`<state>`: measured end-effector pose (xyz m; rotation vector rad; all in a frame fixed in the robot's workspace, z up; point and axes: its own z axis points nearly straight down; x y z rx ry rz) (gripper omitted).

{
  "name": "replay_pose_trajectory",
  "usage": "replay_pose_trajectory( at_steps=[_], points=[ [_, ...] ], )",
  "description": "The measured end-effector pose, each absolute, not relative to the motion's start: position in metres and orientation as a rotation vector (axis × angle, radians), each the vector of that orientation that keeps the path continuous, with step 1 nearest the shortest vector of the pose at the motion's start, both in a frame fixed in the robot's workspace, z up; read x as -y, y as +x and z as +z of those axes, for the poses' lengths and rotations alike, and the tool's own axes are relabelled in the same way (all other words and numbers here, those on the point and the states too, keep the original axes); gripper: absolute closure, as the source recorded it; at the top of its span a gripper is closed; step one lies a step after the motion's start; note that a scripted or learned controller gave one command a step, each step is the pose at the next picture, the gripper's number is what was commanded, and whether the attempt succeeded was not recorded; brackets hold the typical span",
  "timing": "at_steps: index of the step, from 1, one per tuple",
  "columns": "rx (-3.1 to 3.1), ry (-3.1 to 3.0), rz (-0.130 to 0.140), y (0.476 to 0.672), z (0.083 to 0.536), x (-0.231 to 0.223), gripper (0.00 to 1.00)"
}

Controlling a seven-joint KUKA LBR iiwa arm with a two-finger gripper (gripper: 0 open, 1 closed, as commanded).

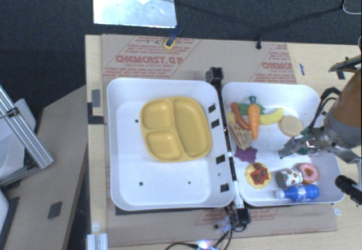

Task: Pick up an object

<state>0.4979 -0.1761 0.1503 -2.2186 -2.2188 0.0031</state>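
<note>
The toys are all heaped in the right bin (308, 95), which looks like the picking side, while the left bin (121, 130) carries just a yellow divided plate (174, 129), probably set there as a place to sort things into. The arm comes in from the right, and its gripper (289, 150) hangs low over the right bin's middle, above a bare patch of floor. The jaws stand a little apart, angled toward the left, with nothing between them.

Around it the choices lie close. A tan disc (291, 125) sits just to the far side, beside a banana (271, 115) and a carrot (254, 119). On the near side are a pink donut (308, 172), a small red and white can (289, 177) and a blue bottle (297, 192) lying against the near wall. A small pizza (258, 175) and a purple scrap (246, 154) lie further left, near a waffle piece (242, 137).

I would guess the gripper is lined up for the donut or the disc, since those are nearest; nothing is lifted yet.
</note>
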Motion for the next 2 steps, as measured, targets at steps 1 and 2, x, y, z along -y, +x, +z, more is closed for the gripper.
replay_pose_trajectory(
  at_steps=[1, 2],
  points=[
    [2.220, -2.219, 0.001, 0.507, 0.101, 0.180, 0.00],
    [2.221, -2.220, 0.000, 0.507, 0.084, 0.179, 0.00]
  ],
)
